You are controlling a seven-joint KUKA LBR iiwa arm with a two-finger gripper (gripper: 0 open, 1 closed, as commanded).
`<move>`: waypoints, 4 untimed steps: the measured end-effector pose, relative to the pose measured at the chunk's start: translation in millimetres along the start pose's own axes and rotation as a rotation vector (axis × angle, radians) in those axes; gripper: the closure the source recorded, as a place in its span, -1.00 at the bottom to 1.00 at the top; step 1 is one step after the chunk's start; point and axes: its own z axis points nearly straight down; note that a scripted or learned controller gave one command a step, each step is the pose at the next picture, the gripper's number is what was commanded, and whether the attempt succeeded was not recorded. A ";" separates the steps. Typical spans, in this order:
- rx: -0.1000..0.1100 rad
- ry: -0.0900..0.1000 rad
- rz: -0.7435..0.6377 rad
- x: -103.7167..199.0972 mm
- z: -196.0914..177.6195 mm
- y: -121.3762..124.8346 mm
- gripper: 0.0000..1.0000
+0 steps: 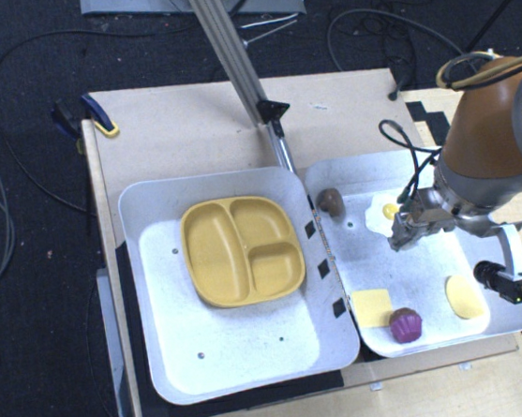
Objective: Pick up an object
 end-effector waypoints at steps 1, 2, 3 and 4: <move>-0.002 0.000 -0.001 -0.2 -53.2 1.8 1.00; 0.002 0.002 -0.006 50.1 -60.7 4.7 1.00; 0.004 0.003 -0.007 110.3 -64.8 6.3 1.00; 0.007 0.002 -0.007 165.0 -48.0 2.2 1.00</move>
